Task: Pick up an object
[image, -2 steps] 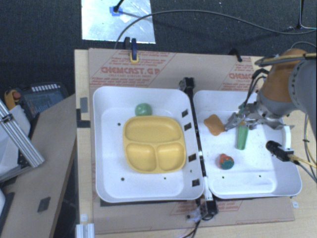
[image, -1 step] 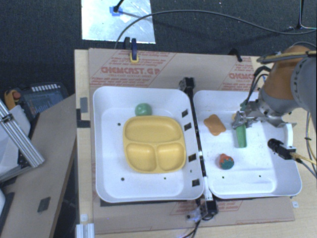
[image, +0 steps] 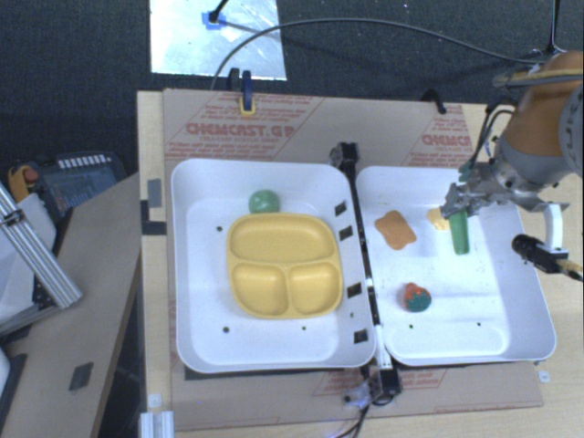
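Left, yellow tray [image: 278, 265] in bin [image: 196, 272]; right bin [image: 511, 327], orange piece [image: 395, 229].

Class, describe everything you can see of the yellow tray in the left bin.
The yellow tray looks like smooth moulded plastic, a rounded rectangle with three compartments: one wide one at the far side, two smaller ones nearer the camera. It lies flat, right way up, about the middle of the left bin. A green object sits at its far edge.

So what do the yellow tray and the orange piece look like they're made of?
The tray looks like moulded plastic, matte to satin: one even yellow, rounded compartment walls. The orange piece looks matte with soft, uneven edges, perhaps foam or rubber; the picture leaves that open.
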Controlling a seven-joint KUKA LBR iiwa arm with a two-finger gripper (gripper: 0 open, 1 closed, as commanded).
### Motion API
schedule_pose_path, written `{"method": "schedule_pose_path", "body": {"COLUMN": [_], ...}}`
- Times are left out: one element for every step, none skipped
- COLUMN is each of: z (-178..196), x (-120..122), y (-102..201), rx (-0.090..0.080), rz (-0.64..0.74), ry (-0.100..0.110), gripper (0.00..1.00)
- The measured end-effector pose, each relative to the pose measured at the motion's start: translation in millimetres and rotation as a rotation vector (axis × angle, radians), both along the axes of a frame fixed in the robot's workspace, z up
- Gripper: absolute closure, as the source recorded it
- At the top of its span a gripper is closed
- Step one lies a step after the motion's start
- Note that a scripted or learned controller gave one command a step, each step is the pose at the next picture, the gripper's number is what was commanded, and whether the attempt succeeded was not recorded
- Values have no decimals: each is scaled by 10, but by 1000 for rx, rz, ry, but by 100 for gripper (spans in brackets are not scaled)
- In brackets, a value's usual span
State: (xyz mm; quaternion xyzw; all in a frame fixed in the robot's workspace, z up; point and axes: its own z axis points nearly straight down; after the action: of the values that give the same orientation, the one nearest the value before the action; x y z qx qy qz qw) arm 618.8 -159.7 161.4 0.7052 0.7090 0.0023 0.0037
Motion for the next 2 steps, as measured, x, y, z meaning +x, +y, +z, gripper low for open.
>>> {"method": "schedule_pose_path", "body": {"z": [560, 1013], "x": [-20, -10], "y": [-99, -49], "rx": [-1, 0], "rz": [-4, 0], "ry": [1, 2], "gripper": [100, 100]}}
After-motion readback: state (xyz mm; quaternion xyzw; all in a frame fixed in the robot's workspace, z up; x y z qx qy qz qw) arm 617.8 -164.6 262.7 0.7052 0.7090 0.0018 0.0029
